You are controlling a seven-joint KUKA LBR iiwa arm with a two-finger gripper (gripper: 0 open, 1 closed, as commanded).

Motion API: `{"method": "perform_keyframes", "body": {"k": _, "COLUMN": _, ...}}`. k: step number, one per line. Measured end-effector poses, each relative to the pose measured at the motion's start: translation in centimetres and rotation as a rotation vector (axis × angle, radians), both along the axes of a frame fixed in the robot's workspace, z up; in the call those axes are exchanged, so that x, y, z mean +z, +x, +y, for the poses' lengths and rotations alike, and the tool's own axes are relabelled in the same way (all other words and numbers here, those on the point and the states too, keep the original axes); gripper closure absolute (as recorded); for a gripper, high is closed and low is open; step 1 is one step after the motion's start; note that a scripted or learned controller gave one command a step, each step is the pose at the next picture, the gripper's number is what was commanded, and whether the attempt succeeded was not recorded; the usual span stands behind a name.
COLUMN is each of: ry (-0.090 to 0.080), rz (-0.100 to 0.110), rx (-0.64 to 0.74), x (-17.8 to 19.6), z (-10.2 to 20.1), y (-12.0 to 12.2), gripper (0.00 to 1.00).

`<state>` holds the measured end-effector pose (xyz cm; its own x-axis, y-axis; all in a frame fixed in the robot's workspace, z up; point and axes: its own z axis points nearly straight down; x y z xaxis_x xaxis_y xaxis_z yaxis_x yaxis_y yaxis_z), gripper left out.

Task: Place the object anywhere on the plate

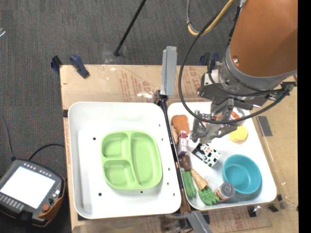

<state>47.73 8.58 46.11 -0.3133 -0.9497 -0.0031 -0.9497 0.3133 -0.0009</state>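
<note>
Here the gripper [206, 132] hangs low over the right bin [265, 149], its dark fingers pointing down with a narrow gap between them; nothing can be seen held there. Just below and right of the jaws lies a small black-and-white cow-patterned block [210, 155], close under the fingertips but apart from them. Left of the jaws sit an orange-brown toy [180, 123] and a slim pink-and-white tube [183, 141], both along the bin's left wall. To the right of the jaws lies a yellow corn-like piece [238, 135]. Further below are a teal bowl [242, 174], a small can [225, 191], a cone [198, 178] and green toy vegetables [197, 191]. Well to the left of the jaws, in the left bin [82, 130], rests the green divided plate [131, 159], its three compartments bare.
</note>
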Motion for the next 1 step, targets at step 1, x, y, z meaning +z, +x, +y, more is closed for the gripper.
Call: {"method": "perform_keyframes", "body": {"k": 1, "ry": -0.001, "rz": 0.018, "rx": 0.059, "x": -15.03, "z": 1.51, "y": 3.06, "gripper": 1.00}}
